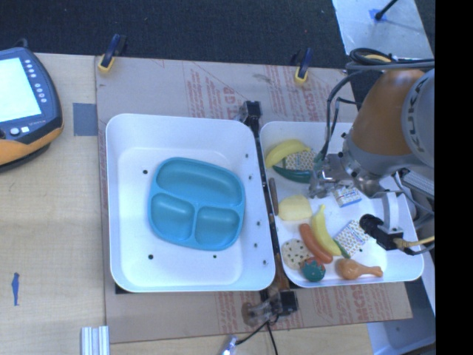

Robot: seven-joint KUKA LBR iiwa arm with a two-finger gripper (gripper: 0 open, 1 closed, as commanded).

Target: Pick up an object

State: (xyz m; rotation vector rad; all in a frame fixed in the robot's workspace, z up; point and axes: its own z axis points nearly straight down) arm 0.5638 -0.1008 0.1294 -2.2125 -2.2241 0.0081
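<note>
Camera view: L bin (pixel 118 198) w/ blue tray (pixel 196 203), R bin (pixel 399 276) w/ toy food; jaws' state unclear.

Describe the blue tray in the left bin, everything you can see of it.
The blue tray is a light-blue divided plate, plastic by its smooth look, with rounded corners and three compartments: one wide one along the far side and two smaller ones along the near side. It lies flat, right side up, turned a little askew, near the middle of the left bin. Its compartments hold nothing visible. It rests on the bin's floor, apart from the walls, and nothing else touches it.
</note>
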